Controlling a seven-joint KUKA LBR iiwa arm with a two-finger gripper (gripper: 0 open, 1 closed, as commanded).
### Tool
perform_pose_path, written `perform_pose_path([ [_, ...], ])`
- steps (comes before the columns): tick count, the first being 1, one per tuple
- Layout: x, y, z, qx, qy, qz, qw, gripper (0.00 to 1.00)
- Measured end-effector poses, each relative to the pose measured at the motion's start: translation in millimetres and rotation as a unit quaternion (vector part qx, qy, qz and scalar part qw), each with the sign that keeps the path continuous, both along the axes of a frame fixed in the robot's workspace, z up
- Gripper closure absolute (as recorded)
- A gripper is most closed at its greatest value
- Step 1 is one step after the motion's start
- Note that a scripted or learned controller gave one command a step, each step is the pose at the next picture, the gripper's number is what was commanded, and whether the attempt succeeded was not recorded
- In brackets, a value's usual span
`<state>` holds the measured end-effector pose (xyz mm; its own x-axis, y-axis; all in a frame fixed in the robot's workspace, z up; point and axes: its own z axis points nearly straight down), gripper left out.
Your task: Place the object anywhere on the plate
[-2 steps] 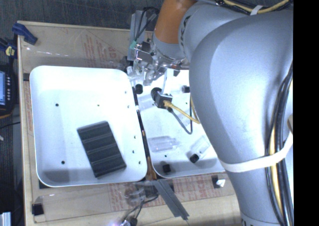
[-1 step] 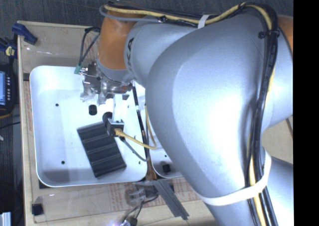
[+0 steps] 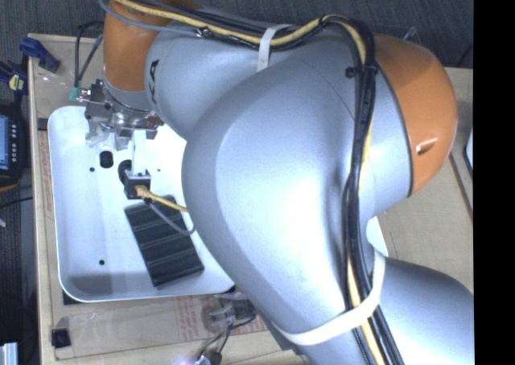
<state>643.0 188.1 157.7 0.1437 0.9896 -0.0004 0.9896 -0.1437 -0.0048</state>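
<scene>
Sitting furthest left of the claw, at the picture's edge, is a dark device [image 3: 11, 142] with a bluish screen, and above it, up and to the left of the claw, a blue clamp [image 3: 36, 51] lies at the corner of the tan surface [image 3: 60, 62]. Next comes the white bin [image 3: 76, 219], whose far left corner lies beneath the claw [image 3: 117, 137]. The claw hangs low over that corner and points down at the bin floor. Whether it is open or closed cannot be told from this angle, and nothing can be seen gripped in it. Just below the claw and a little to its left, a small dark object [image 3: 105, 159] rests on the white floor. It seems to sit apart from the claw, and it is too small to tell its kind. Farther below the claw and slightly to its right, a black ribbed slab [image 3: 165, 243] lies flat in the bin, set at a slant, with its near end close to the bin's front wall. Above the claw rises the orange band [image 3: 129, 34] of the wrist. To the claw's right, the grey arm [image 3: 282, 178] bulks across the bench and hides the rest of the bin and whatever lies beyond it. Below the bin's front wall, down and to the right of the claw, a pale printed sheet [image 3: 189, 315] lies on the surface.
</scene>
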Motion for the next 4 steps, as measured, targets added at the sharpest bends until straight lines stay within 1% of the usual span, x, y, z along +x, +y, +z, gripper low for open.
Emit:
perform_pose_path([
  [1,13.0,21.2,67.4,0.0008,-0.001,0.093,0.9957,1.00],
  [2,-83.9,21.4,108.0,0.0009,0.000,0.101,0.9949,1.00],
  [3,-41.6,19.3,45.0,0.0001,0.001,0.241,0.9704,1.00],
  [4,5.7,-9.7,-10.1,0.0006,-0.001,0.470,0.8828,1.00],
])
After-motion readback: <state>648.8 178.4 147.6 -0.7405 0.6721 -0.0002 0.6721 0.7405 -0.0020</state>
